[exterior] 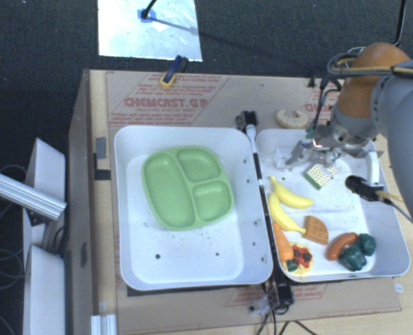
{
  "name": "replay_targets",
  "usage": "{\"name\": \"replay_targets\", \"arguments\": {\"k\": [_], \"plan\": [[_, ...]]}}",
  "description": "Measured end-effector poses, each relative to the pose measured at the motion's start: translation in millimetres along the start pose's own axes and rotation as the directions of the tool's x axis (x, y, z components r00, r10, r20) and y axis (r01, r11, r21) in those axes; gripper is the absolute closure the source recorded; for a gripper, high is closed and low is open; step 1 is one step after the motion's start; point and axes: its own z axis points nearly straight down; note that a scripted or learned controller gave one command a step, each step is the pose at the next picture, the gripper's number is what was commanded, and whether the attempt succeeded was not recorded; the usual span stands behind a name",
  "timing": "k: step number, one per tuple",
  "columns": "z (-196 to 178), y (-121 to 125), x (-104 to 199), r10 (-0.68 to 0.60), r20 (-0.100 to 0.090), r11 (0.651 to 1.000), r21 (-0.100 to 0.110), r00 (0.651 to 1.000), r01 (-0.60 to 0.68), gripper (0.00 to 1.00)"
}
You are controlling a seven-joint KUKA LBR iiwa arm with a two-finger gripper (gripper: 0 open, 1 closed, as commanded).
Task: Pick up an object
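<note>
Plastic toy food fills my right bin (pixel 391 246): two curved yellow bananas (pixel 290 195), one ridged waffle (pixel 316 229), one smooth sausage (pixel 341 244). My gripper (pixel 312 152) hovers above the checkered sponge (pixel 319 176), its grip state unclear.

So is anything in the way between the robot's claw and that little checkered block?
Nothing visible is. The gripper hangs over the right bin, and the checkered block lies just below it in the camera view, with bare bin floor between.
</note>
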Motion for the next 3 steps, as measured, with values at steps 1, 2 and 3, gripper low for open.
{"name": "replay_targets", "arguments": {"k": [1,2,3], "plan": [[0.0,-1.4,-57.1,0.004,0.0,1.0,-0.001,1.0,-0.004,0.0],[-9.7,-3.4,-58.2,0.001,0.002,1.0,0.009,1.0,-0.001,1.0],[-9.9,-2.8,-58.3,0.0,0.003,1.0,0.005,1.0,0.0,0.0]]}}
